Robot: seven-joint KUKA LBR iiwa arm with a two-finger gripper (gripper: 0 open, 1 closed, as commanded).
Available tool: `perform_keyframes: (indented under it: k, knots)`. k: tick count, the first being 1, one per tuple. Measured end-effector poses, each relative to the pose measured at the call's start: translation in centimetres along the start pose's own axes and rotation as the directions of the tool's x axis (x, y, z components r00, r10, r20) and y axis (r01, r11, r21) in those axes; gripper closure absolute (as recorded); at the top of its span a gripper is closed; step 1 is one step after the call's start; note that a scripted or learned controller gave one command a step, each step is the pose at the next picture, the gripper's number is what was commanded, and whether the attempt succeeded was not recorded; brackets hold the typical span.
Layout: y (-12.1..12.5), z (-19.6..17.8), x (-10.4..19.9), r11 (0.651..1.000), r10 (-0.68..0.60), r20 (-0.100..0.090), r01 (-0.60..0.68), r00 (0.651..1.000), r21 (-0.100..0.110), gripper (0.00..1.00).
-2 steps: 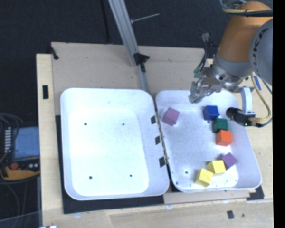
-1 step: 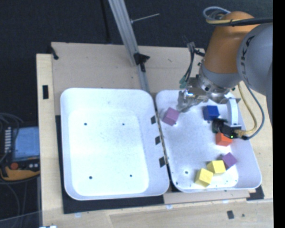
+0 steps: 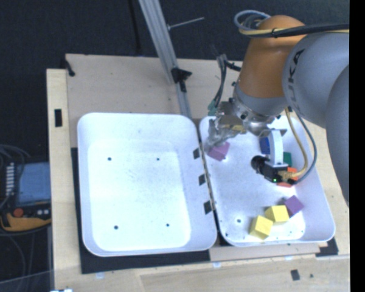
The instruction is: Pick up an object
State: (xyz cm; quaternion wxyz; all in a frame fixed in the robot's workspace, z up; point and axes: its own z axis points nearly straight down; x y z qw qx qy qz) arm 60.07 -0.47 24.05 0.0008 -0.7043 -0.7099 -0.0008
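My gripper [image 3: 218,143] hangs over the left side of the right bin [image 3: 319,224], close to the rim between the two bins. A small pink-purple block [image 3: 219,152] sits at its fingertips, pinched between the fingers and tilted. Further objects lie in the right bin: two yellow blocks [image 3: 278,213] [image 3: 261,226] and a purple block [image 3: 294,204] near the front. A blue-and-white piece [image 3: 272,143] and a green piece [image 3: 286,158] lie just right of the gripper.
The left bin [image 3: 134,184] stands beside the right one, sharing the middle rim. A slanted metal post [image 3: 164,47] rises behind the bins. The big grey and orange arm [image 3: 280,59] covers the right bin's back part.
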Motion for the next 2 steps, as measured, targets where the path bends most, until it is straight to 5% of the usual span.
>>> perform_keyframes:
  k: [2]
  knots:
    - [-4.2,-1.4,9.8,1.0,0.004,0.001,-0.004,1.0,0.001,1.0]
